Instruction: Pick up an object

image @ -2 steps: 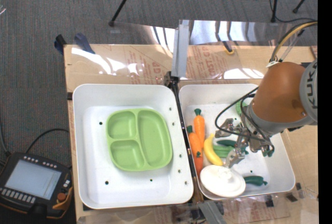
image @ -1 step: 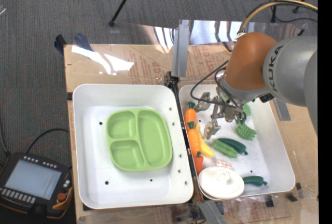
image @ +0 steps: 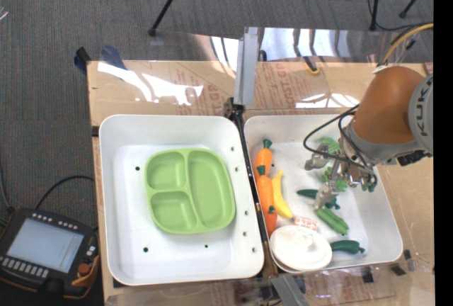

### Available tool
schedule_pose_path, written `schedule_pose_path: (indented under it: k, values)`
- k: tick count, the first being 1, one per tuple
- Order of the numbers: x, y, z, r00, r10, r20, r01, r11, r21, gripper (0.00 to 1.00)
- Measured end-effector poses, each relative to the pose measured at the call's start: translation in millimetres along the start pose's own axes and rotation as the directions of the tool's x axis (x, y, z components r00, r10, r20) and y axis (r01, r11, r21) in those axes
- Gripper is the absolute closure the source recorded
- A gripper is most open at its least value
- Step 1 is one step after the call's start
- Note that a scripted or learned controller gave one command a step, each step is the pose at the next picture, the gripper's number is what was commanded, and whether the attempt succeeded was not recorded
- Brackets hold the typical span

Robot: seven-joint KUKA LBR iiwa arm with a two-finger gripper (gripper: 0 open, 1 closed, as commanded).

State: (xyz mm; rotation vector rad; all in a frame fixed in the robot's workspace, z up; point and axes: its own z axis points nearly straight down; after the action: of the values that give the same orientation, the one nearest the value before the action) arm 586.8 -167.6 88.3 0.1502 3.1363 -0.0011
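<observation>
My gripper [image: 331,180] hangs low over the middle right of the right bin [image: 386,227], under the orange wrist band. Small green toy vegetables lie around it: one just behind it [image: 328,145], a dark pod [image: 308,193] to its left and a green pod [image: 333,219] in front of it. Whether anything is between the gripper's tips is hidden by clutter. At the bin's left side lie two orange carrots [image: 264,188] and a yellow banana [image: 282,200].
A round white lid [image: 302,248] sits at the right bin's front, with another dark green pod [image: 347,246] beside it. The left bin [image: 113,156] holds a green divided plate [image: 190,191]. A teach pendant [image: 42,248] lies at the lower left, off the bench.
</observation>
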Motion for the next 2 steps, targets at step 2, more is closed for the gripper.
schedule_pose_path:
  k: [2]
  values:
    - [39.9,74.3,0.8,0.987,0.158,-0.003,-0.158,0.987,-0.001,0.0]
